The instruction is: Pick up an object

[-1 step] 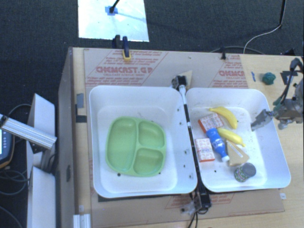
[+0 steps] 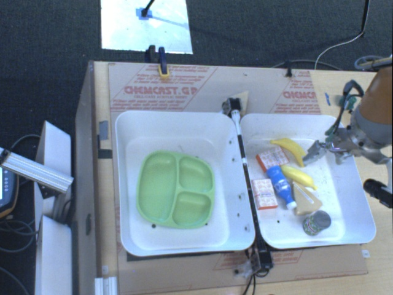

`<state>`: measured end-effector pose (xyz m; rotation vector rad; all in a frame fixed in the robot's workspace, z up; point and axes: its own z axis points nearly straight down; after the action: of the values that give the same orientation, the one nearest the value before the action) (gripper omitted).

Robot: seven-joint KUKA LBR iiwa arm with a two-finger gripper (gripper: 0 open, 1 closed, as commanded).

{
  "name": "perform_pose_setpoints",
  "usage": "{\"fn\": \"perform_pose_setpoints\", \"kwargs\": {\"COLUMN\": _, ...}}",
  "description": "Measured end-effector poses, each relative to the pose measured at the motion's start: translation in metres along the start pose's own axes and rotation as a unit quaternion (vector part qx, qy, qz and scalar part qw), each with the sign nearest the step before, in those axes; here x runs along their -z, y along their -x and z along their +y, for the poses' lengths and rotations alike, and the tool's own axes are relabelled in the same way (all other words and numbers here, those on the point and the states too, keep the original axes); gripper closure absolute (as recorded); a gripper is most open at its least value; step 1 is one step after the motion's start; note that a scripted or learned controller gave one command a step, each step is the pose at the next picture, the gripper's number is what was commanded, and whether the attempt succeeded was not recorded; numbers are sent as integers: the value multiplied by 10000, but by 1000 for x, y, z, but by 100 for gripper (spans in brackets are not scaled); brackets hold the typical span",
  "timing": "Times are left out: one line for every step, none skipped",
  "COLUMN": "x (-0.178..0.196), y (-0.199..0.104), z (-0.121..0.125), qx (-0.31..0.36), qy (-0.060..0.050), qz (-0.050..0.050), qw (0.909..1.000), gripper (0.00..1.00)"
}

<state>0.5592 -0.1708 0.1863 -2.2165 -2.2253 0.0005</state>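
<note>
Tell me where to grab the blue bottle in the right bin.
Grip the blue bottle across its body's middle, coming straight down. It lies flat, cap toward the can; its long sides look narrow enough to pinch, though the yellow piece crowds one side.

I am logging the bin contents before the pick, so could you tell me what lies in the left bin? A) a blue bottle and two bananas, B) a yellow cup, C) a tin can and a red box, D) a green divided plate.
D: the left bin holds a green divided plate, while the blue bottle, bananas, boxes and can lie in the right bin.
</note>
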Motion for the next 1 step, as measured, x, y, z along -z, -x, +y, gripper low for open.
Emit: {"fn": "perform_pose_setpoints", "kwargs": {"x": -102, "y": -11, "z": 30, "qx": -1, "qy": 10, "qz": -2, "qw": 10000, "gripper": 0}}
